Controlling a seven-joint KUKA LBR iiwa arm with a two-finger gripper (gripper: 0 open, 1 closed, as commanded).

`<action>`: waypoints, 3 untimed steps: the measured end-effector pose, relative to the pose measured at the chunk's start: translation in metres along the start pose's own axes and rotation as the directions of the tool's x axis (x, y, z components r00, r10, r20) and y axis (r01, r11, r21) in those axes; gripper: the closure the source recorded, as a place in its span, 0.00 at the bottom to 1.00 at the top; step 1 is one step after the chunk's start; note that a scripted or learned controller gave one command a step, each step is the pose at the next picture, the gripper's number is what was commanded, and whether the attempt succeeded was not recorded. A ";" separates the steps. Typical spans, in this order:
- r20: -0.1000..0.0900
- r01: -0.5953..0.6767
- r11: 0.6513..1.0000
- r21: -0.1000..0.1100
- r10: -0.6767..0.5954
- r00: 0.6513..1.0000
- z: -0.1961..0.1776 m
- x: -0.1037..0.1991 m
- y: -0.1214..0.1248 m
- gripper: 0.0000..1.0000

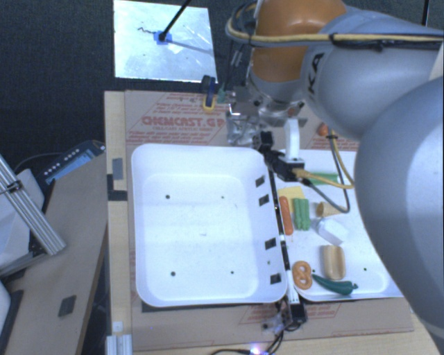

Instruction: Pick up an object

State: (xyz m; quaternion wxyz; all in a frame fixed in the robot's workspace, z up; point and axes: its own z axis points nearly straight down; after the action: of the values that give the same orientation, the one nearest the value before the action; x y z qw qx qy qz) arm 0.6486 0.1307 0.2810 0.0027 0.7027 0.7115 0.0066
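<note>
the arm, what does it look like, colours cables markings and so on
The arm is bulky, rounded and pale grey, with a glossy orange band above the wrist and part of a black letter on the grey shell. Yellow and black cables loop beside the band. Below it sits a metal and black gripper.

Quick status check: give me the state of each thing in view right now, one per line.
Hand: low over the far end of the divider between the bins, nothing seen between its parts.
Left bin: flat on the bench.
Right bin: flat on the bench, holding the toys.
Green ridged piece: lying flat.
Orange stick: lying along the divider.
Pretzel: flat at the near edge.
Bread roll: lying flat.
Green pepper: lying by the near rim.
</note>
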 end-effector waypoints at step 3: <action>0.007 -0.012 1.000 0.022 0.011 1.000 0.101 0.086 -0.028 1.00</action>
State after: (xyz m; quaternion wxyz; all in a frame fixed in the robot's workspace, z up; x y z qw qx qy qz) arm 0.6212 0.2169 0.1806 -0.0024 0.7067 0.7075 -0.0035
